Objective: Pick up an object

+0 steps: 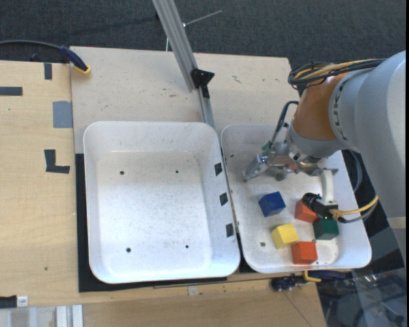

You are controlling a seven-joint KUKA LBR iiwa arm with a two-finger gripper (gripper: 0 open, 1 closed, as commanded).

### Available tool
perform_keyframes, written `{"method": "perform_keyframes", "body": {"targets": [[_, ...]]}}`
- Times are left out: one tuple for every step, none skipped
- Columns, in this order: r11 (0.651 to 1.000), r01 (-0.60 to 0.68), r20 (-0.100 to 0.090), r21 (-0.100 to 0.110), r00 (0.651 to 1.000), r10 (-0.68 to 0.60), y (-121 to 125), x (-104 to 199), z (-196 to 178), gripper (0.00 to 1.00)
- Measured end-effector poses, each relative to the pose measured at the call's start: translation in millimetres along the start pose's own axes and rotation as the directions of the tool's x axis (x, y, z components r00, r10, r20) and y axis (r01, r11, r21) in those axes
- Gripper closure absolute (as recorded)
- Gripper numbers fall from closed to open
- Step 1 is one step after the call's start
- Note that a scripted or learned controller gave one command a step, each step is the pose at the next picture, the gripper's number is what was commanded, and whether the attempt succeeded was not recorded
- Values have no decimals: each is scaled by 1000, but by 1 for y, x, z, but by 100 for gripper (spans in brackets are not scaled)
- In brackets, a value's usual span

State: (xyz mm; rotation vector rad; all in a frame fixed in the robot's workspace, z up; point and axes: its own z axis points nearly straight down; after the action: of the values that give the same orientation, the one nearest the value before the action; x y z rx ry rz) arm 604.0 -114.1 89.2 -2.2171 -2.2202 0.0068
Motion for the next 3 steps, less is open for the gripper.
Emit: {"method": "perform_keyframes", "body": {"targets": [[1000,2,-1,-3,1000,-2,1,1,-12,100],[1000,0,0,-10,1000,0,-7,2,-71,100],[1000,1,1,-12,1000,-1,1,2,-133,100]]}}
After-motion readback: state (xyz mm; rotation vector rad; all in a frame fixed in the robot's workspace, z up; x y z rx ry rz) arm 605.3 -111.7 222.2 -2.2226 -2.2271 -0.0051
